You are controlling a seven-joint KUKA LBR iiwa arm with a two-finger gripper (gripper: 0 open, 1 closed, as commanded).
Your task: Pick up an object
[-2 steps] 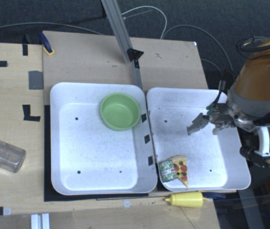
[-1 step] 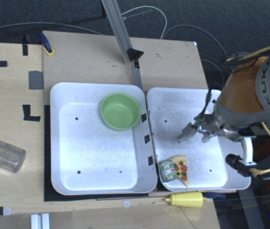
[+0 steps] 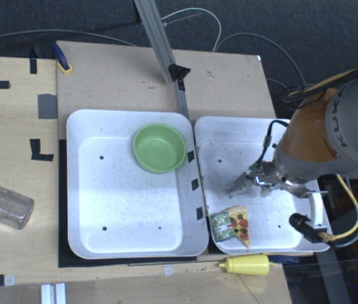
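Fingers [image 3: 237, 185] low in the right bin [image 3: 229, 128] — open or clenched unclear — above the snack packet [image 3: 230, 225].

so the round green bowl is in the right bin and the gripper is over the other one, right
Not quite. The camera view shows the round green bowl in the left white bin; the gripper is over the right white bin.

A robotics lab. A plywood bench [image 3: 134, 75] with black tape marks bears two white bins [image 3: 83, 170], loose cables [image 3: 242, 40] trail over dark carpet [image 3: 280, 11], and an industrial arm [image 3: 321, 135] reaches in.
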